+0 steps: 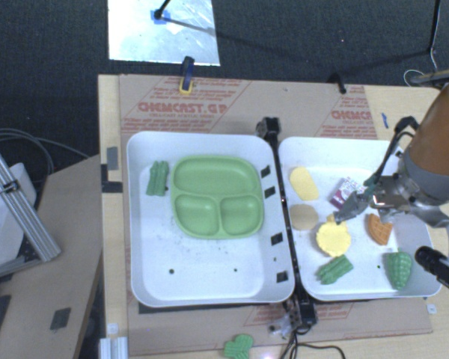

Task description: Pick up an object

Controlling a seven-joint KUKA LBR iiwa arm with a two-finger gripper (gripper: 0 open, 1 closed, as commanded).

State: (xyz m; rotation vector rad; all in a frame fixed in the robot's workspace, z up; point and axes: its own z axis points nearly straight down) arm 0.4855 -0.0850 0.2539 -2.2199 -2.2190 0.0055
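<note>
Bench: dark carpet surrounds a brown board [239, 103] that carries two shallow white bins, the left bin [146, 275] and the right bin [359, 149], touching along a black-clipped seam.
Left bin: holds a green divided plate [215, 197] near its middle and a small green ridged piece [158, 178] just beside the plate's left edge.
My arm: I reach in from the right, orange band above the wrist, and my gripper [349, 208] hangs low over the middle of the right bin.
Hand state: whether it is spread or closed, I cannot tell, and I see nothing between its tips.
Likely target: the yellow disc [334, 238] lies just below my tips, so I judge it the nearest candidate for the pick.
Why I sit here: most loose items cluster in this bin, so hovering at its centre keeps several within reach.
Neighbours: a yellow oval [304, 183], a tan round piece [304, 216], a pink-and-white wrapper [345, 191], an orange wedge [379, 229], a green ribbed block [334, 268] and a green leafy lump [397, 268].
Obstacles: the wrapper and tan piece crowd the disc, so a descent risks nudging them.
Stray: another green piece [239, 345] lies on the bench in front of the bins.
</note>
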